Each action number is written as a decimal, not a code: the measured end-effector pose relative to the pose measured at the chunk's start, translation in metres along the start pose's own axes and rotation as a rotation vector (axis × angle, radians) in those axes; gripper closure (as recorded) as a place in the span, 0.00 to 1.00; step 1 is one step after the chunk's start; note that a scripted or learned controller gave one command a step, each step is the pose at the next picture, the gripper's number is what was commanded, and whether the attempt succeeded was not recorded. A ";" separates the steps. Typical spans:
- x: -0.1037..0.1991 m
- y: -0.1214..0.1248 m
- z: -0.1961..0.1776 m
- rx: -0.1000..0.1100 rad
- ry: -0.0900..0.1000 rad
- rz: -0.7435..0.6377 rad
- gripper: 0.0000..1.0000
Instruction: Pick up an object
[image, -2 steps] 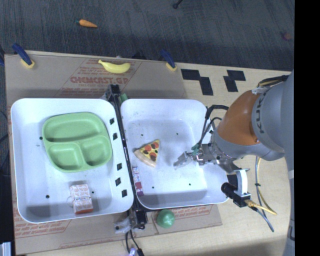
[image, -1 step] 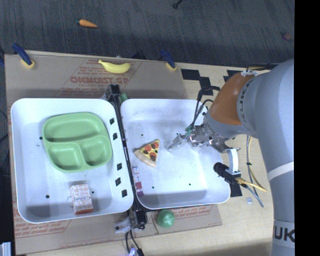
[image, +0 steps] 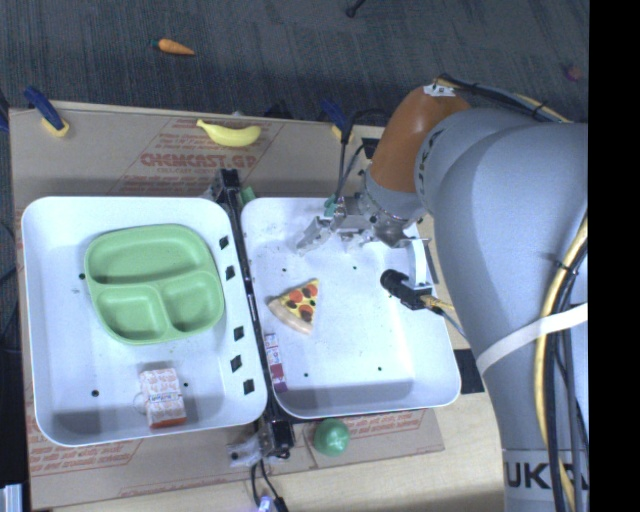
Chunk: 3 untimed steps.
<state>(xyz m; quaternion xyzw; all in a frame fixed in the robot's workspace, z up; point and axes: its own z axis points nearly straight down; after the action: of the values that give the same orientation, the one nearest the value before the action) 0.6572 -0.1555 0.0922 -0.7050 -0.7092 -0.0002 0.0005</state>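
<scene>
Pizza slice (image: 297, 304) loose on right bin (image: 425, 375) floor, hand (image: 318, 232) above it, fingers' spread indiscernible.

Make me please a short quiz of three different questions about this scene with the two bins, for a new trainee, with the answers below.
1. True or false: the pizza slice lies in the right bin.
2. Which thing shares the left bin with the green divided tray? A) a small carton B) a ball C) a spoon
3. Fill in: the banana rests on the ______ behind the bins.

Key
1. True.
2. A, the small carton near the front edge; the green ball sits outside, in front of the right bin.
3. Cardboard.
</scene>
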 end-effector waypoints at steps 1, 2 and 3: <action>0.000 0.000 -0.010 0.001 0.000 -0.004 1.00; 0.094 -0.030 -0.101 -0.001 0.001 0.000 1.00; 0.093 -0.031 -0.100 0.002 0.001 0.001 0.00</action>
<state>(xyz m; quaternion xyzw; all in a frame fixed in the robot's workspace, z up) 0.6255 -0.0627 0.1921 -0.7053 -0.7089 0.0001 0.0013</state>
